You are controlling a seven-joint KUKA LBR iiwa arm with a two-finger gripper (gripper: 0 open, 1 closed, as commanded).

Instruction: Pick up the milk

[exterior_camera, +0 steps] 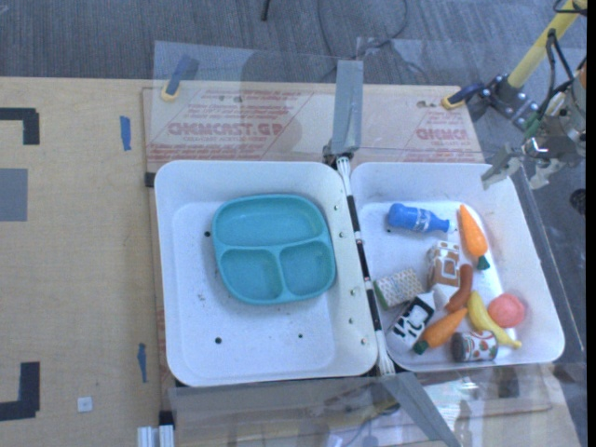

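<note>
A wooden bench (pixel 74 250) is seen under two shallow white bins set side by side. The left bin (pixel 186 343) is taken up by a teal divided plate (pixel 273 248); the right bin (pixel 535 277) is crowded with toy food. The gripper (pixel 521 156) is found past the far right corner of the right bin, well apart from the toys; whether it is released or clenched cannot be told.

Among the toys, a blue bottle (pixel 414 218), a carrot (pixel 473 232), a banana (pixel 484 317) and a pink ball (pixel 507 310) are made out.

The milk (pixel 411 322), a small black-and-white carton, is lying near the front left corner of the right bin, close to the dividing wall. It is judged to be light, stiff and hollow, with smooth sides that may slip. It is best taken across its two flat faces, near the middle.

The bin floor is smooth and hard, so the carton could be pushed rather than caught. Little room is left: an orange vegetable (pixel 440 328) is touching its right side and a speckled box (pixel 399 285) is just behind.
</note>
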